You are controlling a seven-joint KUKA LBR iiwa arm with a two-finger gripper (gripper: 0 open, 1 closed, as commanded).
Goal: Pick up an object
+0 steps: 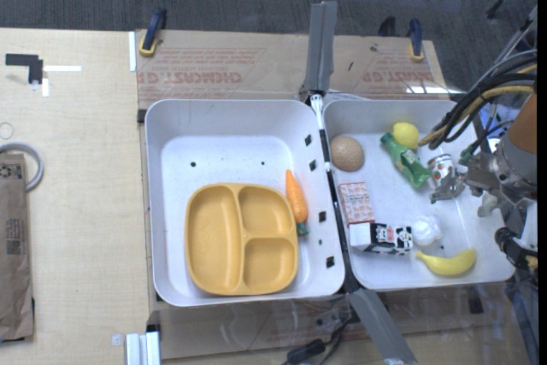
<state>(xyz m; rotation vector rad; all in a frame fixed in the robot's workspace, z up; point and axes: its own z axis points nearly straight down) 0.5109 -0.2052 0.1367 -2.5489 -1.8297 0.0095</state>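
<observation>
The right bin [479, 239] holds a brown round fruit [346, 152], a lemon [405, 133], a green bottle [410, 164] lying on its side, a red-and-white carton [354, 203], a black-and-white carton [383, 237], a small white object [425, 230] and a banana [447, 261]. My gripper [457, 184] hangs over the right side of this bin, just right of the green bottle and above the banana. A small red-and-white piece [440, 167] sits at its tip; whether it is a loose item I cannot make out.
In the left bin [158, 184] lie a yellow divided plate [242, 238] and an orange carrot [296, 197] against the right wall. Cardboard [231, 64] lies behind both bins. A brown paper bag [13, 244] rests on the bench at far left. Cables [487, 103] trail along the arm.
</observation>
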